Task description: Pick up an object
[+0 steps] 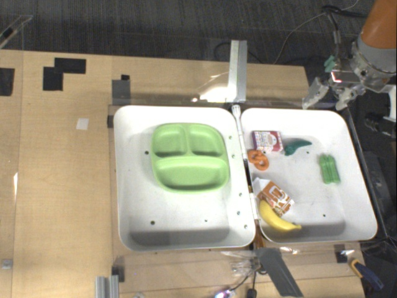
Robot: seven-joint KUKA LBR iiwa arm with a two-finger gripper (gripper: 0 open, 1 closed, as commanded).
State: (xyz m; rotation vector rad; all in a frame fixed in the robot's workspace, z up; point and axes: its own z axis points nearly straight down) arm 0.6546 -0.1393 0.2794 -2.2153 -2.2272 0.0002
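Note:
The right bin [356,185] holds several small objects. A purple and white carton [267,141] lies at its far left, with a teal piece [298,146] just right of it. An orange ring [259,160] sits below the carton. A green block [329,168] lies toward the right wall. An orange-brown packet [276,198] rests against a yellow banana [278,220] at the near left corner. My gripper [327,99] hangs above the bin's far rim, behind all the objects, open with nothing between its fingers.
The left bin [133,216] holds a green divided plate [189,156]. A metal post [238,70] stands behind the seam between the bins. The arm's grey wrist and orange band [378,23] come in at the upper right.

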